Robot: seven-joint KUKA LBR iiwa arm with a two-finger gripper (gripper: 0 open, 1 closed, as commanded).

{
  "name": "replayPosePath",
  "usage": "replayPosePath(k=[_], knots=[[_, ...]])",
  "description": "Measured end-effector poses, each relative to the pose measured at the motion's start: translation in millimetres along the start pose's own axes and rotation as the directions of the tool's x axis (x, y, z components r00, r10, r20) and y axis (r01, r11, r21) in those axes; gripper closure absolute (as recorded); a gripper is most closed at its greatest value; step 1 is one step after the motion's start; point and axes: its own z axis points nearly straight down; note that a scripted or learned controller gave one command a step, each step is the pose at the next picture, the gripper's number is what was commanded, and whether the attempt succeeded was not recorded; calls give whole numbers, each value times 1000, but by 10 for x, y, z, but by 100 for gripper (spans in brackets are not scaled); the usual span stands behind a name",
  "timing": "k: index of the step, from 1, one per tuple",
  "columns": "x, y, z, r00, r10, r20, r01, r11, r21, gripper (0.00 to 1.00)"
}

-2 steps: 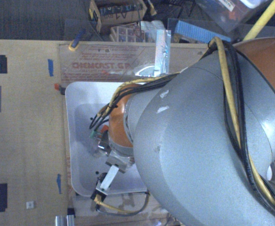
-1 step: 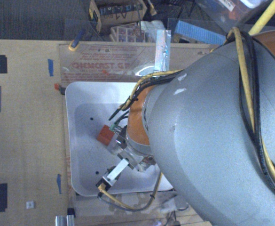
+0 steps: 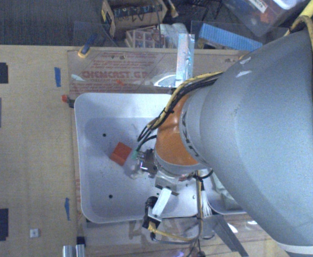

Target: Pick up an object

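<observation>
A small red-orange block [image 3: 121, 152] lies on the floor of the left white bin [image 3: 92, 133], a little left of the bin's middle. My gripper [image 3: 136, 163] hangs over the bin just to the right of the block and slightly nearer the front, very close to it or touching it. The grey arm and its orange band [image 3: 169, 143] cover the gripper from above, so the fingertips are hidden.
The arm's bulk covers the right side of the view and the second bin. Bare bin floor lies to the left and front of the block. Behind the bin stand a clear panel [image 3: 184, 58] and a cardboard sheet [image 3: 119, 71]. Cables [image 3: 161, 232] hang at the bin's front edge.
</observation>
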Motion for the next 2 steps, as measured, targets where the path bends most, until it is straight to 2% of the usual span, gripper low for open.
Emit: replayPosePath(k=[1, 2], knots=[[607, -200, 7, 966, 258, 5, -258, 966, -5, 0], [-240, 69, -1, 827, 563, 2, -563, 827, 4, 0]])
